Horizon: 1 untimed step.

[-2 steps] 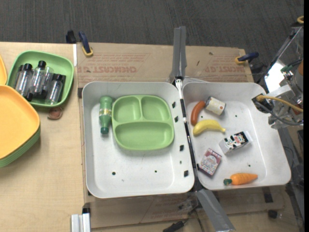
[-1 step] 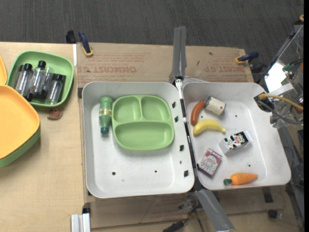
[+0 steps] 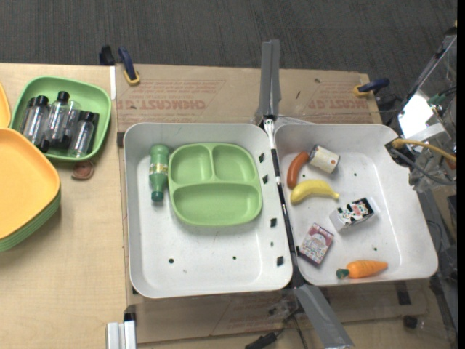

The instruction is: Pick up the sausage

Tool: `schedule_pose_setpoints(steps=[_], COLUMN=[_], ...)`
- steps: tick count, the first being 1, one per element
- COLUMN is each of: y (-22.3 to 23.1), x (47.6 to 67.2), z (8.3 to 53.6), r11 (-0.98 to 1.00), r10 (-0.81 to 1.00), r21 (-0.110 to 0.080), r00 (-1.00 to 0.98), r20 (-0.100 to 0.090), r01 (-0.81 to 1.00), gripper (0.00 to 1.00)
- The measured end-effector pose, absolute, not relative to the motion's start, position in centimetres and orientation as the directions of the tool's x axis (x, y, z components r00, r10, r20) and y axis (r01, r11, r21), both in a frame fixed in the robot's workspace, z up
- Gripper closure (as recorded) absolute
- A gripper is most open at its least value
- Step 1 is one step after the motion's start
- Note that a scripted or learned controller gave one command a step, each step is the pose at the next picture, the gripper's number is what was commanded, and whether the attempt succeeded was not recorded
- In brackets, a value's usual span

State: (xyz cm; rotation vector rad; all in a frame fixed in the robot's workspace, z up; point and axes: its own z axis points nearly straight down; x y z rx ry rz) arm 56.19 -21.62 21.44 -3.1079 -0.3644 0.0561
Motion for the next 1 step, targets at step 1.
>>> schedule_pose_setpoints(steps=[1], y=[-21.74], x=[56.15], z=[22.21], r11=[-0.973], r10=[0.232], r21=[-0.017], r00=[0.972], r20=[-0.038], r01=[0.232], gripper=[1.0])
